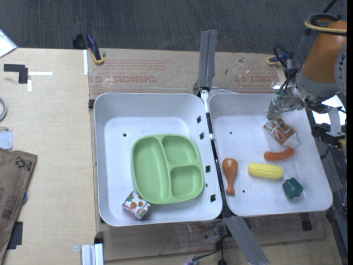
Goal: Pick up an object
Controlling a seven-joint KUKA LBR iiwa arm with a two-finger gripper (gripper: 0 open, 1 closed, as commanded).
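1. While the end effector (277, 108) hangs over the far part of the right bin (242, 195), the step in hand looks like the approach to a grasp; nothing shows between its tips.
2. End effector state: cannot tell. It is small and cluttered with cabling at this angle.
3. Likely target: the brown-and-white packet (280, 131), lying just below and beside the end effector, toward the near side. Contact or a gap between them: cannot tell.
4. Other candidates, farther toward the near side: orange sausage (278, 154) next to the packet, then yellow corn cob (266, 171), green block (293, 188) near the bin's near right corner, drumstick (229, 174) off to the left by the dividing wall.
5. Left bin (110, 120), well apart from the end effector: green divided plate (166, 169) and a small printed carton (137, 206) at its near edge.
6. Next move, my read: centre over the packet, descend, close, lift straight up. The packet lies tilted and looks soft, so it may slip; the sausage beside it could get nudged.
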